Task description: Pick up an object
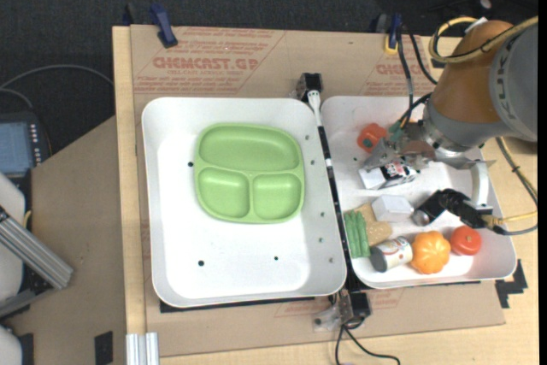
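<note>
My gripper [386, 160] hangs low in the right white bin [500, 265]; I cannot tell how wide it stands. A small white-and-black boxy object [386, 175] lies just beneath it, a small orange-red round piece [371, 135] beside it.

Pale green divided tray [249, 173] (white bin [162, 209]), orange ball [431, 252], red tomato [466, 240].
</note>
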`<state>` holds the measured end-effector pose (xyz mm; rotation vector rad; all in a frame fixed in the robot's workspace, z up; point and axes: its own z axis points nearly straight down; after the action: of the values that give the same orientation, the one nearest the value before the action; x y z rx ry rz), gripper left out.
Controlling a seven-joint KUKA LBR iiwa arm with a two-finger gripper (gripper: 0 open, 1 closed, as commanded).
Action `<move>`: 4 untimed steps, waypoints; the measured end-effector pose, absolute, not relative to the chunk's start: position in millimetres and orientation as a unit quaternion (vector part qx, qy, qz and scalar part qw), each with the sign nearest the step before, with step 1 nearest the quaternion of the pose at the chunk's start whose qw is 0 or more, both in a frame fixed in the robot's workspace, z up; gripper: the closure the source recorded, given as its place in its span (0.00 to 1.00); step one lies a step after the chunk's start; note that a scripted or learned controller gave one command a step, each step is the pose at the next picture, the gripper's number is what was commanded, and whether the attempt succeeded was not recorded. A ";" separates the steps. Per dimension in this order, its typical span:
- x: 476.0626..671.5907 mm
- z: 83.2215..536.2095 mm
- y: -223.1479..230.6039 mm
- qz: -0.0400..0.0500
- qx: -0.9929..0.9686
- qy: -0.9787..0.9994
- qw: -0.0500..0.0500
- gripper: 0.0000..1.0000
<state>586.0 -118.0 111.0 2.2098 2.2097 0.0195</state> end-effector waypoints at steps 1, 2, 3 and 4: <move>513.6 189.1 -54.2 0.001 0.705 0.709 -0.002 0.00; 478.3 265.7 -2.9 0.002 0.705 0.709 0.001 0.00; 480.1 272.5 -5.4 0.001 0.707 0.707 0.001 1.00; 479.6 309.3 74.1 0.003 0.704 0.711 0.000 1.00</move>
<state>479.6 74.1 309.3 2.2098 2.2318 0.0088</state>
